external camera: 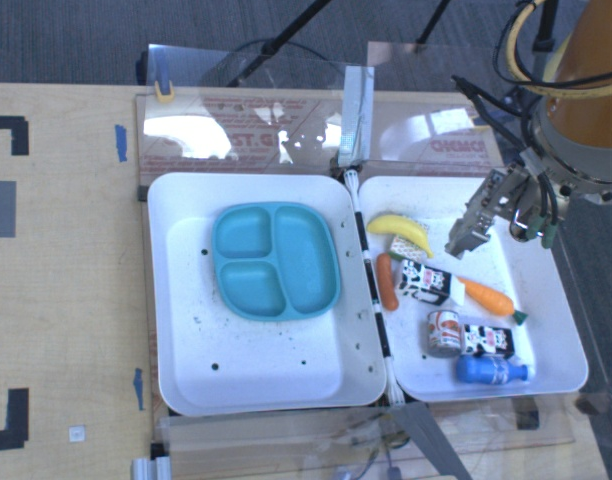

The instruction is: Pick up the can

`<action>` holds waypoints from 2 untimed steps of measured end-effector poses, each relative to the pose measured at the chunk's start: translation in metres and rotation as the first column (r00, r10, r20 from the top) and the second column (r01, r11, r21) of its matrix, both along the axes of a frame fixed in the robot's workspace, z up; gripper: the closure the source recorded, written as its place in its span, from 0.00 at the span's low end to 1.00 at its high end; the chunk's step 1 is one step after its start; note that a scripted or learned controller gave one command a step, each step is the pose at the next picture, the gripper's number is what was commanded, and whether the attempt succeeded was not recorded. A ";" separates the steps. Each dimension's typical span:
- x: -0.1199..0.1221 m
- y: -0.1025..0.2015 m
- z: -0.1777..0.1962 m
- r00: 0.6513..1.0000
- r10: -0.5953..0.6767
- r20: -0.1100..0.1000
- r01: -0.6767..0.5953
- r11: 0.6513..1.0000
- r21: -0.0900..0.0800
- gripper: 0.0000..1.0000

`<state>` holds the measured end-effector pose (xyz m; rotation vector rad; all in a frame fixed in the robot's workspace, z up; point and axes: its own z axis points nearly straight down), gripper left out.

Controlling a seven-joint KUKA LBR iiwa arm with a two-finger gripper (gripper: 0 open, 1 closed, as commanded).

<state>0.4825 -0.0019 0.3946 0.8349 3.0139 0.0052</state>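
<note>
Can: the can (444, 331) lies on its side in the right bin (561, 313), toward that bin's near edge; red and white label, one round end faces the camera.
Neighbours: a black-and-white carton (485, 340) touches or nearly touches its right flank; a blue bottle (491, 371) lies just beside, nearer the bin's near edge; a second carton (424, 284) sits just beyond it toward the bin's middle.
Handling: judged stiff, smooth and fairly light; a round body lying down is apt to roll away if nudged on one flank alone.
Hold: best taken across the curved body from above, with one finger going into the tight gap by the carton; the end faces look harder to reach.
Pincer: the pincer (468, 236) hangs above the right bin's far part, near the banana (401, 230), well apart from the can; nothing is seen between its fingers, and I cannot tell how wide they stand.
Right bin: also holds a carrot (489, 298) toward the right edge and a slim red-orange piece (387, 280) along the left wall.
Left bin: the left bin (176, 298) holds a blue tray (277, 260) with three compartments, toward its far edge.
Worktop: the worktop (56, 268) carries both bins side by side.
</note>
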 end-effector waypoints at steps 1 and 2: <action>0.053 0.048 -0.069 0.992 0.124 -0.014 -0.124 0.992 0.001 1.00; 0.003 0.082 0.042 0.794 0.608 -0.006 -0.608 0.794 -0.003 1.00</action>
